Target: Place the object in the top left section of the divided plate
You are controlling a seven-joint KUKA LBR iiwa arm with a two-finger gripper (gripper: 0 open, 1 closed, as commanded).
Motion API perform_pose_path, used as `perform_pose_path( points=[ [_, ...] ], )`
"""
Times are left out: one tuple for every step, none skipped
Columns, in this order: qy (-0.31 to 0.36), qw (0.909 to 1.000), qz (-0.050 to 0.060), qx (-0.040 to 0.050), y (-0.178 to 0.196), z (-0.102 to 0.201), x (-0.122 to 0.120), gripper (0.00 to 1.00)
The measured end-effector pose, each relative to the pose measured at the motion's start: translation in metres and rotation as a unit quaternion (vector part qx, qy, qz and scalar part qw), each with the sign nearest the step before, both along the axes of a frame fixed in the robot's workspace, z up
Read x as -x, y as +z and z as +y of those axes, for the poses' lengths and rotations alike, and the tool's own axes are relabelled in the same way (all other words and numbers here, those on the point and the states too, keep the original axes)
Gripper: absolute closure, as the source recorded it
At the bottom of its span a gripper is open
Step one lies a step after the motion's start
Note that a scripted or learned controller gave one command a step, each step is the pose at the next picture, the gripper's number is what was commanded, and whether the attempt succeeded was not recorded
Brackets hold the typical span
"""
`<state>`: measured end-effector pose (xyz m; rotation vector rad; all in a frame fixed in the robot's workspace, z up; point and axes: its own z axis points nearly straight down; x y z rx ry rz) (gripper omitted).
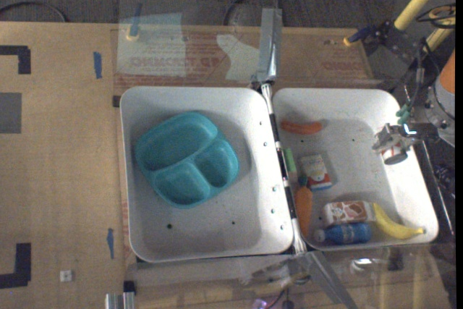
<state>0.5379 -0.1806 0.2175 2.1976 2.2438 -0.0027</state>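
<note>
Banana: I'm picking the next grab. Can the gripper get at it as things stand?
Probably yes. The banana lies uncovered in the right bin's near right corner, below the gripper. The carton touches its left end, and the bin wall runs close beside it.

The divided plate [187, 158] is teal all over, lying in a plain white bin [145, 228]. In the other white bin [354, 106] lie an orange-red sausage [302, 127], an orange carrot [304, 208], a yellow banana [394, 224], a blue bottle [345, 234] and a white carton [316, 171] with red print. The desk [58, 192] is tan, marked with blue tape [98, 64] and black squares [17, 58].
</note>
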Motion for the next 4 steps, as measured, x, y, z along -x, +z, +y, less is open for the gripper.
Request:
perform_pose_path(
  points=[
    [-0.102, 0.9948, -0.001, -0.0002, -0.005, 0.067, -0.045, 1.0],
    [-0.05, 0.9987, -0.001, 0.0001, 0.065, 0.018, -0.051, 1.0],
    [-0.016, 0.9999, 0.0, -0.001, -0.03, 0.072, -0.02, 1.0],
    [-0.072, 0.9974, -0.002, -0.0006, -0.122, 0.062, -0.035, 1.0]
  ],
)
